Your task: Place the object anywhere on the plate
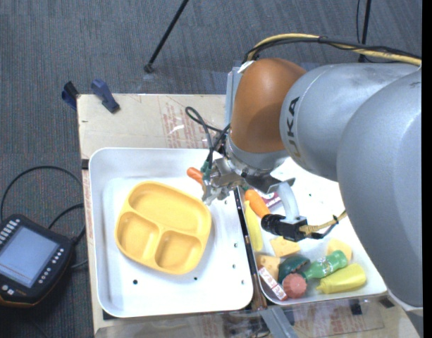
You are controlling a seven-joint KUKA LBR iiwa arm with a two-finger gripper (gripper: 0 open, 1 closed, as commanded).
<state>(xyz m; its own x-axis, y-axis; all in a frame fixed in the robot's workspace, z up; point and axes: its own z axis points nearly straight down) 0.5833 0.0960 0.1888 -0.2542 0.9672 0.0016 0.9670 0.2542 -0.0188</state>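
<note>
- The two-finger metal gripper (pixel 214 183) hangs over the left shallow white bin (pixel 103 182), just past the top-right rim of the yellow three-compartment plastic plate (pixel 163 225).
- A small orange carrot-like toy piece (pixel 195 174) shows at the gripper's tip. It appears to sit between the fingers, so I judge the gripper clenched on it, though the wrist shades much of the view.
- It looks like a light, stiff, moulded plastic toy with a smooth skin, likely to slip or twist if pinched near its tapered end.
- The better hold is across its thicker middle.
- The plate is shallow with raised dividers, so a rounded piece may roll until it settles into a compartment.
- The right white bin (pixel 311 182) holds more toy food, touching in a heap.
</note>
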